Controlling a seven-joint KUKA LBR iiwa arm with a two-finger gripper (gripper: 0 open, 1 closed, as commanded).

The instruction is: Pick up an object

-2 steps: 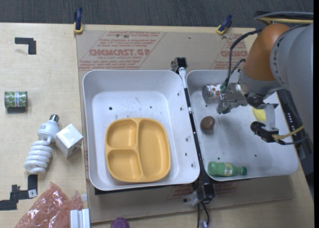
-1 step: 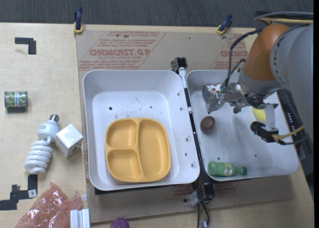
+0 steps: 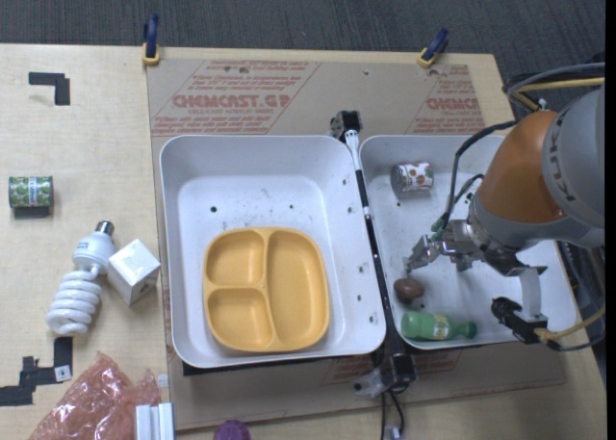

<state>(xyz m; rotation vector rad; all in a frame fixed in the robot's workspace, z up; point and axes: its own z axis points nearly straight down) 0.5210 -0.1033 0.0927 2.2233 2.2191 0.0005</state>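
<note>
Low in the right bin (image 3: 385,154), claw (image 3: 421,255) points left.

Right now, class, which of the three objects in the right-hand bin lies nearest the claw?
The small brown object, just below the claw. The green bottle lies farther down by the bin's front wall, and the small can sits up near the back.
</note>
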